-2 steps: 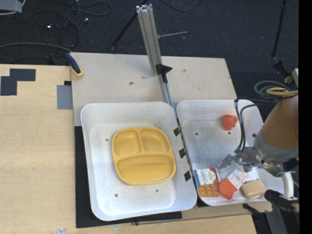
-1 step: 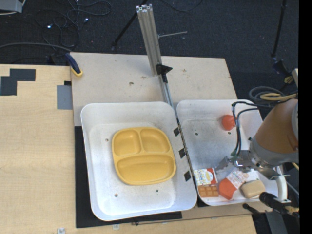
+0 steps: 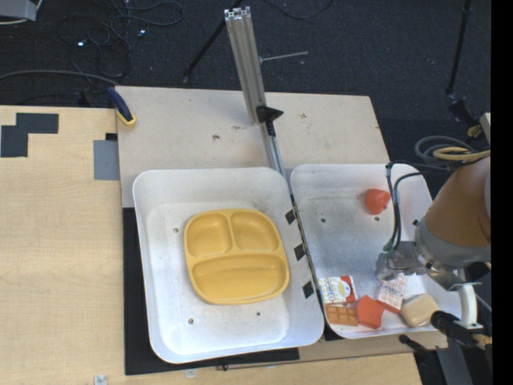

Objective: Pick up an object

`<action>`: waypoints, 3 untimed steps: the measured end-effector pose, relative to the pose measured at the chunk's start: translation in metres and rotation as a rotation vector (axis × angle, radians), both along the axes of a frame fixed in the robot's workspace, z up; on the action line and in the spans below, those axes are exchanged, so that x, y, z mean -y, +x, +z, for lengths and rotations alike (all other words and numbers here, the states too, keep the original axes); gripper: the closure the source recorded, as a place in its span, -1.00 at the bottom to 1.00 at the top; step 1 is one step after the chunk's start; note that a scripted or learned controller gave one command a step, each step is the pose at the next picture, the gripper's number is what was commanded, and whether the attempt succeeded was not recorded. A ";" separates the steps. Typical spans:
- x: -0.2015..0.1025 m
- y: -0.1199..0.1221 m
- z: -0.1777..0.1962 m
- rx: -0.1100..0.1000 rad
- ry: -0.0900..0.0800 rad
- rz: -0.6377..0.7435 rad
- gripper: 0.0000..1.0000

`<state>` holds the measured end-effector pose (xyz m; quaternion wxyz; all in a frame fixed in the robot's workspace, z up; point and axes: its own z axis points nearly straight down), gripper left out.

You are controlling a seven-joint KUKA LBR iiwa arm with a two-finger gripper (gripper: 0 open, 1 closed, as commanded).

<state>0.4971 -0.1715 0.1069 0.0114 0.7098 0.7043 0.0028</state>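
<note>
The end effector (image 3: 394, 269) sits low over the right-hand shallow white plastic bin (image 3: 337, 195), at about 4 o'clock within that bin. Its metal parts are small and crowded here, and whether it is spread or closed cannot be told. Behind it, the arm's orange band (image 3: 465, 207) and grey wrist housing (image 3: 449, 251) enter from 3 o'clock, with a black cable (image 3: 394, 207) looping up from the tool.

Directly beneath and touching the tool tip lies a small flat white packet with red print (image 3: 391, 293). At 5 o'clock from it rests a rounded beige block (image 3: 418, 310) of matte finish. At 7 o'clock lies an orange wedge-shaped block (image 3: 369, 312), beside a flat orange waffle-patterned piece (image 3: 342, 315) and a white printed carton with red and yellow markings (image 3: 337, 289). Well apart, at 12 o'clock in the same bin, sits a smooth red-orange rounded object (image 3: 377, 200).

The left-hand shallow white plastic bin (image 3: 160, 207) holds a yellow three-compartment plastic tray (image 3: 236, 255), glossy, with rounded corners, lying flat near the centre.

Both bins rest on a pale wooden desk (image 3: 56, 239). A ribbed aluminium post (image 3: 247, 62) rises at 12 o'clock behind the bins. Dark carpeted floor (image 3: 361, 30) with black cables lies beyond.
</note>
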 end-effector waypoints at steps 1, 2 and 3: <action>0.005 0.000 0.043 -0.019 0.012 0.006 1.00; 0.010 0.005 0.104 -0.017 0.011 0.009 1.00; 0.016 0.008 0.166 -0.017 0.011 0.009 1.00</action>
